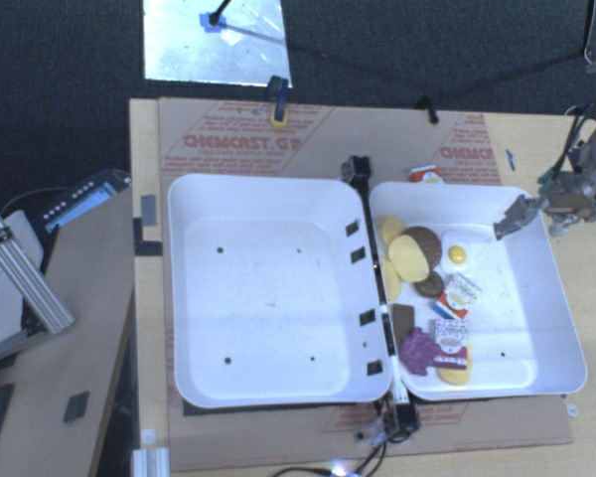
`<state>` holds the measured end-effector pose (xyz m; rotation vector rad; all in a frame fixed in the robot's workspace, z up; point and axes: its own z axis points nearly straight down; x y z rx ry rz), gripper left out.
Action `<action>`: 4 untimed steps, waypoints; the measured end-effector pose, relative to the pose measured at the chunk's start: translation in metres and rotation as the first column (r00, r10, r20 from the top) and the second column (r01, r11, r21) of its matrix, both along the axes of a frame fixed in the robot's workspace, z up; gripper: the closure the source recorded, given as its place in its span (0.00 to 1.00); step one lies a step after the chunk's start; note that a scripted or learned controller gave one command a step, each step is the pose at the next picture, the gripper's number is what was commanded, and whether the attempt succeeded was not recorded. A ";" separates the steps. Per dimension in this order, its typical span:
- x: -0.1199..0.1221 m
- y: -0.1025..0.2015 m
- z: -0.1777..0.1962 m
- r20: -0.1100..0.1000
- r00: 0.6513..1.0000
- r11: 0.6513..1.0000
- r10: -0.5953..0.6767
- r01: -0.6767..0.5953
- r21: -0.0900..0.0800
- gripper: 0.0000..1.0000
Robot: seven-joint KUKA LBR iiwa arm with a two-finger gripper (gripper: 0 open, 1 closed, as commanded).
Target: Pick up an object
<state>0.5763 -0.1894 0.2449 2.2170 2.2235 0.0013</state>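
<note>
Toys crowd the left side of the right bin (536, 306), well to the left of and below the gripper (514, 219), which hangs over the bin's upper right rim; whether it is open or closed cannot be told from this slant. Nearest to it lies a fried egg (456, 255), with a yellow potato (409, 257) and a brown disc (424, 238) just beyond. Further down are a small packet (462, 291) and a purple bunch of grapes (417, 351). All look like light, hard plastic play food, probably slick. The potato, rounded and thick, likely offers the surest hold across its narrow width; the flat egg may slip.
</note>
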 end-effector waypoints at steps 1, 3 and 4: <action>-0.015 0.065 -0.147 0.008 1.000 1.000 0.000 0.000 0.000 0.00; 0.064 0.018 -0.155 0.010 1.000 1.000 0.000 0.000 0.004 0.00; 0.061 0.018 -0.147 0.006 1.000 1.000 0.003 -0.003 -0.002 1.00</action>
